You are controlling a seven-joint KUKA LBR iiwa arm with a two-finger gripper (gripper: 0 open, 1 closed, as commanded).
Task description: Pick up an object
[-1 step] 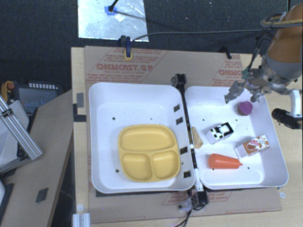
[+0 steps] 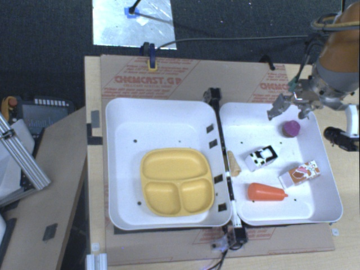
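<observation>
The right bin (image 2: 326, 207) holds a purple ball (image 2: 291, 129), a black-and-white carton (image 2: 262, 157), a red-and-white carton (image 2: 300, 174), an orange carrot (image 2: 266, 192) and a tan cone-shaped piece (image 2: 233, 163) by its left wall. My gripper (image 2: 288, 110) hangs over the bin's far right corner, just above and behind the purple ball, with its two fingers spread apart and nothing between them.
In the left bin (image 2: 121, 151) lies a yellow divided tray (image 2: 176, 181). A black clip strip (image 2: 218, 145) runs along the seam between the bins. Cables and a foil sheet (image 2: 133, 14) lie beyond the bench's far edge.
</observation>
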